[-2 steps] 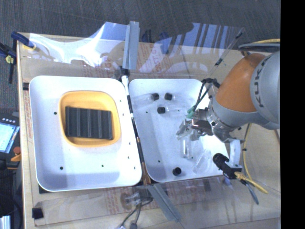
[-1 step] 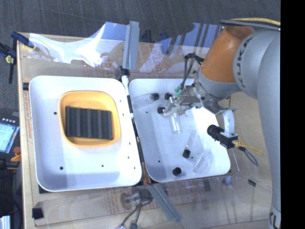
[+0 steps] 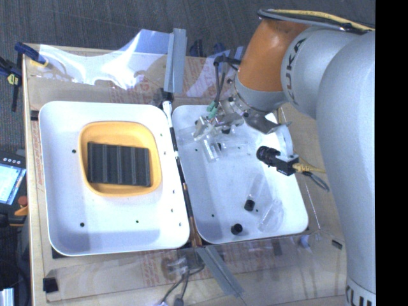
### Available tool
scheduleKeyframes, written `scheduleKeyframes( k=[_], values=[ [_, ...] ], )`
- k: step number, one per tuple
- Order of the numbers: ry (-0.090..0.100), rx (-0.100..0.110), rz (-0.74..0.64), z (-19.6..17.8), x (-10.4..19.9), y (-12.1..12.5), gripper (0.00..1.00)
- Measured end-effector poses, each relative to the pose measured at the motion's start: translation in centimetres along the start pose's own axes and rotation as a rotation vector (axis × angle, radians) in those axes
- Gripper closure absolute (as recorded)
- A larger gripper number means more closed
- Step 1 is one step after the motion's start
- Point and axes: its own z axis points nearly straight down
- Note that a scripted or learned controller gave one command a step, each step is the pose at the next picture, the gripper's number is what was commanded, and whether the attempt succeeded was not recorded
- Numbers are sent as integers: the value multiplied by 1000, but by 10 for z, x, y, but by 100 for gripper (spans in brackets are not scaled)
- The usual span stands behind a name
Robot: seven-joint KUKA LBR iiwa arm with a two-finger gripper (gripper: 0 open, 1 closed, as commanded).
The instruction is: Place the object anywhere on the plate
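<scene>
A yellow plate [image 3: 120,132] with rounded corners lies in the left white bin [image 3: 64,222]. A dark grey ridged rectangular object [image 3: 121,164] rests flat on the plate, filling most of its middle. My gripper [image 3: 213,131] hangs over the upper left part of the right white bin [image 3: 217,196], apart from the plate and the object and to their right. The grey arm with its orange band [image 3: 274,50] reaches in from the right and hides the bin's far right corner.
Two small black pieces [image 3: 249,204] [image 3: 236,229] and a clear plastic item [image 3: 271,213] lie in the near part of the right bin. A black connector with a cable [image 3: 274,158] sticks out beside the wrist. Crumpled clear plastic [image 3: 121,62] lies behind the bins.
</scene>
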Motion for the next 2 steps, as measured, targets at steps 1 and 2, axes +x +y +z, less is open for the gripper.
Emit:
scheduleKeyframes(
  k=[1,2],
  values=[
    [0,1,-227,1,55,23,100],
    [0,1,-227,1,55,23,0]
  ],
)
